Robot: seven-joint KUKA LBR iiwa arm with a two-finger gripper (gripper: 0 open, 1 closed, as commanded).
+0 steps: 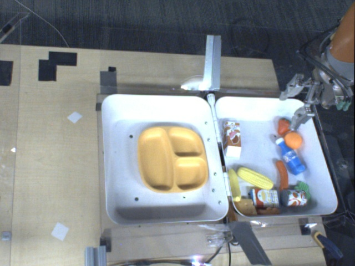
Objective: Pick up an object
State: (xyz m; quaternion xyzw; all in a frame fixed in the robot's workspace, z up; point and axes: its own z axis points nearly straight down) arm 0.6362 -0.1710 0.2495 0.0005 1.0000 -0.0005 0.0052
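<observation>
A yellow tray (171,158) lies in the left bin (119,148), while in the right bin (258,148) an orange ball (294,141) sits just below the end effector (302,101), whose spread fingers grip nothing

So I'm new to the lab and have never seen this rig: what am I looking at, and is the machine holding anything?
One camera looks down at a slant on a bench with two white bins. The left bin holds a yellow divided tray. The right bin holds toy groceries: a small carton, a corn cob, a blue bottle, an orange ball, cans. The robot arm reaches in from the right; its gripper sits over the right bin's far corner, open, with nothing between its fingers.
</observation>
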